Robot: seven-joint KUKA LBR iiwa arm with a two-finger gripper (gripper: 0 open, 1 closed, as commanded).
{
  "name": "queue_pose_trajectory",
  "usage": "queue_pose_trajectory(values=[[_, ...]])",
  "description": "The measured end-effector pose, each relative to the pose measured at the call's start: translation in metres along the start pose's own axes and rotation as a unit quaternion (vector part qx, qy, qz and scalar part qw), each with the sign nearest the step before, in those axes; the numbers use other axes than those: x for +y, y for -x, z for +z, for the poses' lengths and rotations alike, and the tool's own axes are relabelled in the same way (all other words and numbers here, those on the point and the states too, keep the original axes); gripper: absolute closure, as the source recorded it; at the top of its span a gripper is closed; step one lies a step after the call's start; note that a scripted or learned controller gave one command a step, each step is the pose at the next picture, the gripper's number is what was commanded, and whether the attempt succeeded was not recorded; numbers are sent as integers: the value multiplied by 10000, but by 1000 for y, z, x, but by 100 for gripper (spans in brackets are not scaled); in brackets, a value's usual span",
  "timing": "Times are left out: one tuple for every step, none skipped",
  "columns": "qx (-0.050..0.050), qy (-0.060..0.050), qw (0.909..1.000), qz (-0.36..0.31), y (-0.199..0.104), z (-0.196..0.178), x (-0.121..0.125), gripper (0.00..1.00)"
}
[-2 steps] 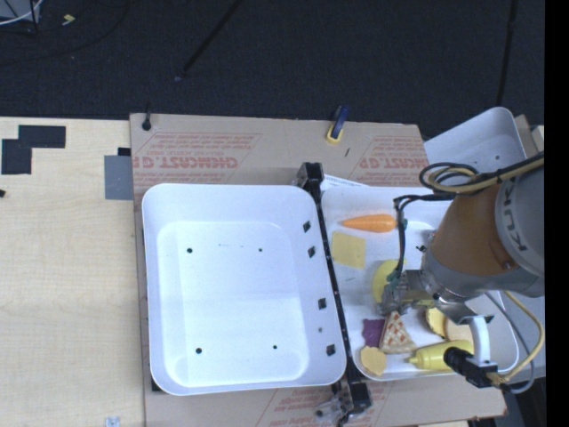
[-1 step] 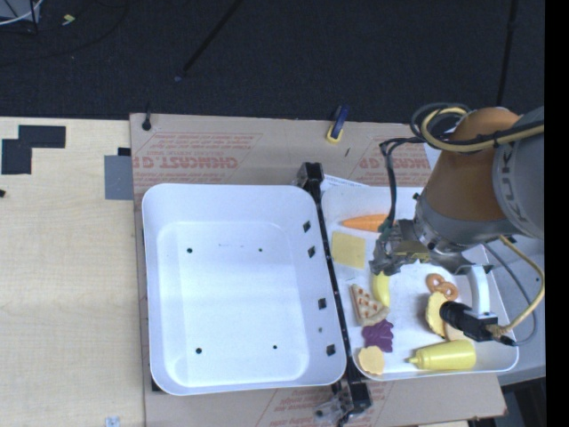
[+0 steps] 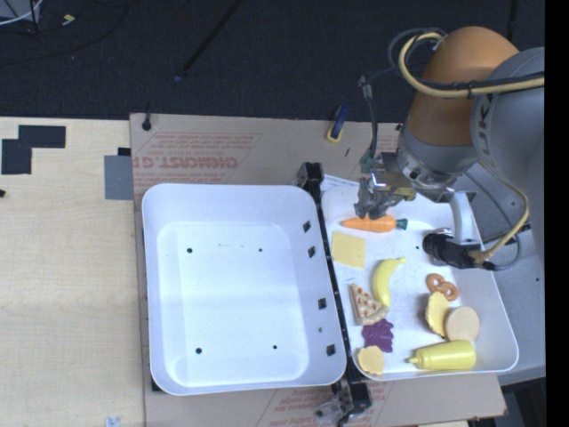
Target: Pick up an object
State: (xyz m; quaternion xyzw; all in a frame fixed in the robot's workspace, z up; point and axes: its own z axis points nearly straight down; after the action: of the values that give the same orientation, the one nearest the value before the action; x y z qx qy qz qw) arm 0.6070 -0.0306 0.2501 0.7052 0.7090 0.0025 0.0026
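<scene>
The left bin (image 3: 233,292) sits on the desk (image 3: 62,265) with only its white floor showing; everything else is best placed from the carrot (image 3: 369,224), which lies in the right bin (image 3: 502,327) near that bin's far end. Just nearer the camera than the carrot's blunt end is a pale cheese slice (image 3: 348,250), and beyond that a banana (image 3: 384,278), a waffle wedge (image 3: 365,303), a purple grape bunch (image 3: 378,334) and a small round yellow piece (image 3: 371,360). Further right of the carrot and nearer the camera lie a pretzel (image 3: 441,286), a yellow mustard bottle (image 3: 444,356) and a tan round piece (image 3: 461,324). The carrot's long axis runs left to right across the bin, its green tip pointing right. The hand (image 3: 375,205) hangs directly over the carrot's middle, at or just above it, so a grasp would likely call for a straight descent with the fingers closing across the short width. Whether the fingers are spread or closed I cannot tell, and nothing is visibly held between them. The arm comes in from the right, its orange band (image 3: 467,69) high above the wrist and the wrist pointing steeply down.
</scene>
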Motion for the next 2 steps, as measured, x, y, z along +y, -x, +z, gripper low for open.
queue_pose_trajectory(values=[[0,-98,9999,62,51,56,-77,100],[4,-59,10000,35,49,53,-73,0]])
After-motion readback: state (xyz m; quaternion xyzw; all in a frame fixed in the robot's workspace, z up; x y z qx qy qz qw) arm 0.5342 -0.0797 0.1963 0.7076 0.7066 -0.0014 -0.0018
